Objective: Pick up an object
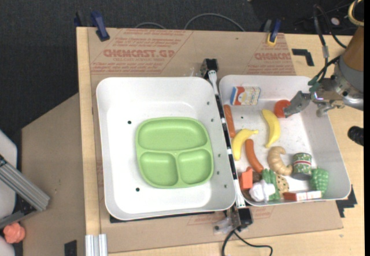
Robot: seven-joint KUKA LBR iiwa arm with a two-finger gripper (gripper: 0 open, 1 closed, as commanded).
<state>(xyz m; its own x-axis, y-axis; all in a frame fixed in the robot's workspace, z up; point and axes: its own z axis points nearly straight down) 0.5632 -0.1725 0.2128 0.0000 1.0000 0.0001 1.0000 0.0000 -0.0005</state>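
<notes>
The right bin [324, 133] holds many toy foods. Among them are a small carton [245, 95], a red round piece [280, 108], two bananas [270, 128] [241, 140], two sausages [229, 119] [253, 155], a croissant [277, 158] and a can [302, 163]. Green pieces [319, 180], a red block [247, 180] and a white item [260, 192] crowd the near end. My gripper [292, 106] reaches in from the right, over the bin's far right part. Its tip hangs just right of the red round piece. Nothing shows in its grasp.
The left bin [115, 133] carries a green divided plate [173, 152]. Both bins rest on a cardboard sheet [139, 52] clamped at the back with clips [101, 28] [273, 34]. Cables [324, 35] run near the arm [350, 75] at the right.
</notes>
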